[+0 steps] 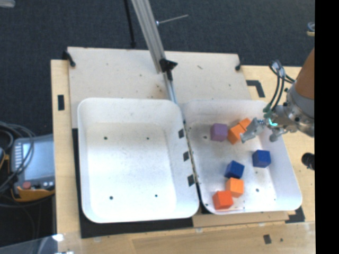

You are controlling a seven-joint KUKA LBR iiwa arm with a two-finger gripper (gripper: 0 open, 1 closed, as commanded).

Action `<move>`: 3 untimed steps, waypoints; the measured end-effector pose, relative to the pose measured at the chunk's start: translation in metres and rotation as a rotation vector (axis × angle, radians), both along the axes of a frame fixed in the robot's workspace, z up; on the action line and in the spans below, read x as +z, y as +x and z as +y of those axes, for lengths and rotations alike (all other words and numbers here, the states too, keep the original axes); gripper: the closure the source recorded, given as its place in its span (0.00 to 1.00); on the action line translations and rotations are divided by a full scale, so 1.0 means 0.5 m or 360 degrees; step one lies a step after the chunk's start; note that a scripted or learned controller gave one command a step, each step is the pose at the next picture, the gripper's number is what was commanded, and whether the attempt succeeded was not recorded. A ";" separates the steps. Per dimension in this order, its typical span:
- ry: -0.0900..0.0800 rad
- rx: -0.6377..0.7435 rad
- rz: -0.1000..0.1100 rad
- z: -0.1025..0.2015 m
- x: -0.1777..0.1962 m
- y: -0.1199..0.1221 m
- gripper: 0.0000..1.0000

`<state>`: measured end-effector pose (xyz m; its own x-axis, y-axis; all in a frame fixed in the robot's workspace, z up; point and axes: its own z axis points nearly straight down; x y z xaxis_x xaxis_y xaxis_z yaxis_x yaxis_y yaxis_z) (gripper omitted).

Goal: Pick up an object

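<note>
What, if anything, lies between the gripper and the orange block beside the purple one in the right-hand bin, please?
Nothing visible does. The two-finger gripper sits right at the orange block, one finger reaching its right side. The purple cube lies on the block's far left, away from the gripper, and the other blocks lie lower in the shallow white right-hand bin.

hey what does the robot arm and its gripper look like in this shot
The arm enters at the right edge: an orange-brown band above a grey wrist, with thin grey cables looping beside it. The gripper is grey metal with two slim fingers, and a small teal-green light glows on its body near the finger base.
</note>
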<state>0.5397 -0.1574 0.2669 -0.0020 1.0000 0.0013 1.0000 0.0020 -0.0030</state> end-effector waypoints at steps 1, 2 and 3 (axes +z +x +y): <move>-0.0002 -0.0001 -0.0007 0.000 0.004 0.001 0.00; -0.0004 -0.0005 0.0001 -0.005 -0.080 0.002 0.00; -0.0003 -0.0006 0.0003 -0.023 -0.174 -0.007 0.00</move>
<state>0.5362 -0.1692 0.1799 0.0016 1.0000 -0.0007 1.0000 -0.0016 -0.0048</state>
